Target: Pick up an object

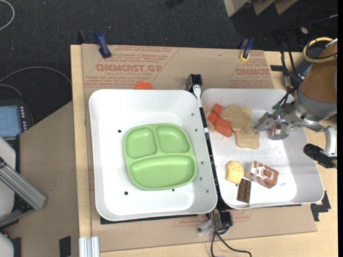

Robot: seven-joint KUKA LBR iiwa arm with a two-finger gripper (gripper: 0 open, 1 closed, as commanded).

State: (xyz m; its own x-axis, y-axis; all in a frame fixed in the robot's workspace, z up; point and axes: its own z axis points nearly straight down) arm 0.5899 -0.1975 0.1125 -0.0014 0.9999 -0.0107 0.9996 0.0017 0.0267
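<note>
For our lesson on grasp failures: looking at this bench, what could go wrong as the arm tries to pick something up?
1. The end effector sits by a tight cluster: the tan toast pieces touch the orange blocks, so it may nudge neighbours or grab two.
2. The chocolate bar and snack packet lie flat and close together, so the fingers could slide off.

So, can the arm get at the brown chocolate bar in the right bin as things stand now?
Probably yes. The chocolate bar lies flat near the front edge of the right bin, uncovered from above. The gripper hangs over the same bin, farther back. The red and white packet close beside the bar could crowd the jaws.
</note>
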